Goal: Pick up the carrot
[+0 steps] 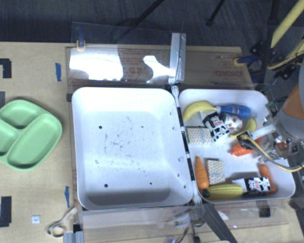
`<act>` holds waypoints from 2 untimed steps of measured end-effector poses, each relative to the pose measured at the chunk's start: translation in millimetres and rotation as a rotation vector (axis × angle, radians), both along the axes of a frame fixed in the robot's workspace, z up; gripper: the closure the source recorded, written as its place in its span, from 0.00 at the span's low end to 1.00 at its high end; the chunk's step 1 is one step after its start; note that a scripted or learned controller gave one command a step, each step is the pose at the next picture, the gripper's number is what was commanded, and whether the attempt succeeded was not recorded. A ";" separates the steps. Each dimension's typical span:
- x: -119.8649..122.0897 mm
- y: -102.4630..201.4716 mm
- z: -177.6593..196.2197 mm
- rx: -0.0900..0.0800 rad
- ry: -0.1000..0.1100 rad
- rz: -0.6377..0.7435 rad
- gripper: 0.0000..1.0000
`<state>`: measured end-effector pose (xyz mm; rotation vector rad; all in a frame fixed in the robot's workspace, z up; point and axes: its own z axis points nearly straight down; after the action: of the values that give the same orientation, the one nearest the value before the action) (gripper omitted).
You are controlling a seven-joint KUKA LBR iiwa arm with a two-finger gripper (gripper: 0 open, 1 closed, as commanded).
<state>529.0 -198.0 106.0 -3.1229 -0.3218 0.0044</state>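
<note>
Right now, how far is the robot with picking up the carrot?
Nothing looks done yet. The carrot lies against the left wall of the right bin, beside the corn cob, with nothing holding it. The arm is at that bin's right edge, far from the carrot. Reaching, grasping and lifting are all left.

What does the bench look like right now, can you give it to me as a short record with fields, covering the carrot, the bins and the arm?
carrot: right bin, along its left wall, above the corn cob
right bin: crowded with toy items, including a banana
left bin: white, marked floor
arm: at right bin's right edge
green plate: far left on bench
</note>
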 end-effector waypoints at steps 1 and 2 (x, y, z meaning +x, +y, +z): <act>0.5 1.9 9.3 0.002 0.003 0.004 1.00; 0.8 3.6 18.4 0.003 0.006 0.008 1.00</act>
<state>529.8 -194.4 124.3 -3.1176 -0.3340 0.0131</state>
